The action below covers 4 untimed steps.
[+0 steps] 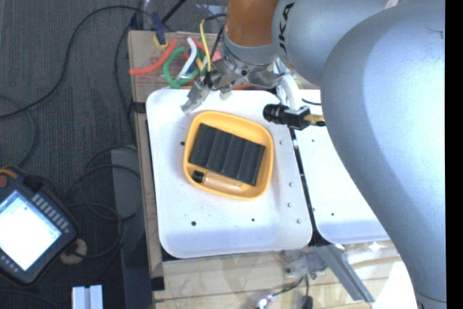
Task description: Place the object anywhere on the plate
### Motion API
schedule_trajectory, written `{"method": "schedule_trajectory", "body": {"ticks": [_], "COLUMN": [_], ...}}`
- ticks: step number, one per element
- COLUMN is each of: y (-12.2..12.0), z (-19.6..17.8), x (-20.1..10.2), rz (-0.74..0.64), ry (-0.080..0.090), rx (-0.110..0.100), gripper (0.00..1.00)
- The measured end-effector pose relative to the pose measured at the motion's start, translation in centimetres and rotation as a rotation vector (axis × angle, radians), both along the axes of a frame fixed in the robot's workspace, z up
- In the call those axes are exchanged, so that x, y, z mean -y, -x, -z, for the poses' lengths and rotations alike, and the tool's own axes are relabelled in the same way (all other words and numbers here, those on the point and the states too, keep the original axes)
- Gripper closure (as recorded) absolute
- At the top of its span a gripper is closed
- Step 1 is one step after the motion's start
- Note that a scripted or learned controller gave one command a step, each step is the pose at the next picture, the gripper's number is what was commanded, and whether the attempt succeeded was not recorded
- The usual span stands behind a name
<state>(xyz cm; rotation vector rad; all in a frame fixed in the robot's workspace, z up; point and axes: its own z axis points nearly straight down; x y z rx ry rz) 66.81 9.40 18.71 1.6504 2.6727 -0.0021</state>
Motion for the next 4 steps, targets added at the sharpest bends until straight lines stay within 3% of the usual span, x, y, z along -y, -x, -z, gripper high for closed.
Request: {"method": "schedule_trajectory", "body": {"ticks": [1, 2, 3, 4], "y": [0.0, 0.6, 1.0, 0.6], "z": [-3.9, -4.7, -4.3, -4.9], "x": [-7.1, -9.4, -13.8, -13.9], "rz": [-0.429, -0.644, -0.845, -0.945], "ry": [-0.001, 0.001, 0.0, 0.002], "rx": [0.002, 0.002, 0.002, 0.002], "gripper": [0.0, 0.0, 0.0, 0.0]}}
